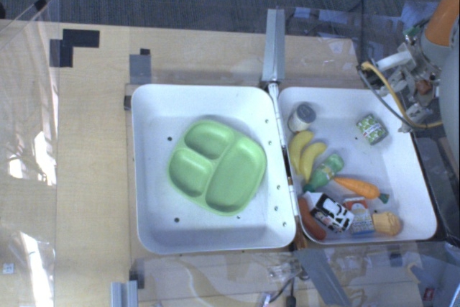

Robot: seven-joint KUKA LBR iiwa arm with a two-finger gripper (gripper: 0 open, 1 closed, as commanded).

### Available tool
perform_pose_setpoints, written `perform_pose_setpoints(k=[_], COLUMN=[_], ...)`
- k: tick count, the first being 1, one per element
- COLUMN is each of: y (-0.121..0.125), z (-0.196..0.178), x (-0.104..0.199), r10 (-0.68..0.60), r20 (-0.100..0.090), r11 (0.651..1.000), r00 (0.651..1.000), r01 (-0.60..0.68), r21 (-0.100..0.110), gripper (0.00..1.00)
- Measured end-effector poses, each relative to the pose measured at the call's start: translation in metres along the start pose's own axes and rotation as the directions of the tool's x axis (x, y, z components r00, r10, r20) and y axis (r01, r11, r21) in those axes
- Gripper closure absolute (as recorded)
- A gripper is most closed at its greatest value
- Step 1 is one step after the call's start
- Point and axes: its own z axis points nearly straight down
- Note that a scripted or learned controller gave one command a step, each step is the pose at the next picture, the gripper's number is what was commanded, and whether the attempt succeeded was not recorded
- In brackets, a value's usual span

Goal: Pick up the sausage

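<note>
From my seat, the sausage lies in the right bin, tucked into its near left corner against the wall that divides the two bins. It is a reddish-brown piece, partly covered by a small black-and-white toy car that sits on or against its right side. The gripper is well apart from it, up at the far right of the bench, outside the bin's far right corner, with the orange band of the arm above it and yellow cabling looped beside it. I cannot tell from this slant how its jaws stand, and I see nothing between them. Between the gripper and the sausage the bin is crowded: a green-and-white packet nearest the gripper, a small grey-topped can at the far left, two bananas below it, a green bottle leaning beside them, a carrot lying across the middle, and a tan bread-like piece at the near edge. The left bin holds a green divided plate, tilted slightly, well clear of the sausage.
</note>
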Motion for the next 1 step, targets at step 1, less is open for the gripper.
perform_pose_setpoints(k=[1], y=[-0.0506], z=[0.0977], x=[0.0111], r10=[0.004], r20=[0.003], r11=[1.0], r00=[1.0], r01=[-0.004], r21=[0.003], gripper=[0.0])
